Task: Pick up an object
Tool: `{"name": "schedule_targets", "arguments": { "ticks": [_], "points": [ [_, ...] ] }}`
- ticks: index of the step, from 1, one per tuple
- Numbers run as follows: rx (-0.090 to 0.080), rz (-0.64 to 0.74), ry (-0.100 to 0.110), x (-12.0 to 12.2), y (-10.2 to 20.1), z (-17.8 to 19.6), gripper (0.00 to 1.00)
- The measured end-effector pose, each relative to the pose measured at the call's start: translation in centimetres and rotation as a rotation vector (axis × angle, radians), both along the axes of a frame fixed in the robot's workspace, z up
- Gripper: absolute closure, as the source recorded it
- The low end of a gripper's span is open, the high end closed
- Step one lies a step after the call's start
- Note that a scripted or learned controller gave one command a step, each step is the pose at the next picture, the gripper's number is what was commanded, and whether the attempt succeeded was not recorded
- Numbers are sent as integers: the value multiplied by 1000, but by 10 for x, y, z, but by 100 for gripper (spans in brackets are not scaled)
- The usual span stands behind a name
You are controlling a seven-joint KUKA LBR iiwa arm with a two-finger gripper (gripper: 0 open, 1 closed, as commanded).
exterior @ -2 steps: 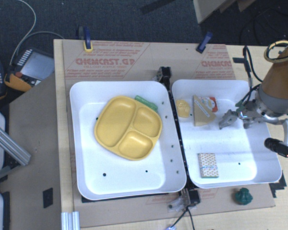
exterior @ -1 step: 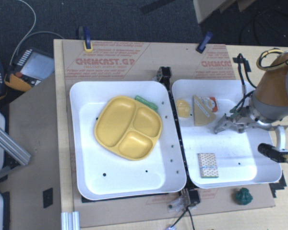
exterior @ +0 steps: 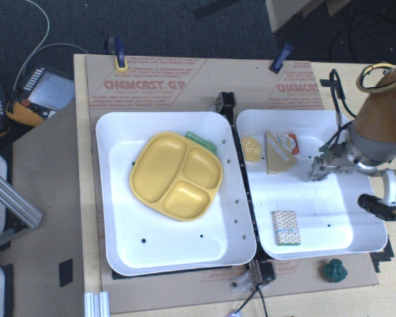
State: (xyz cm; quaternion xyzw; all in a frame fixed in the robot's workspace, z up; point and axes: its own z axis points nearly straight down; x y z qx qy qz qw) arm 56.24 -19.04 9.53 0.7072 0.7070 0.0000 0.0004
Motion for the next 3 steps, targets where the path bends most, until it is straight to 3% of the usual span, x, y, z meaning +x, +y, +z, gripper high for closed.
{"name": "schedule_targets", "arguments": {
  "ticks": [3],
  "points": [
    [-3, 2, -8, -8, -10, 176, 100]
  ]
}}
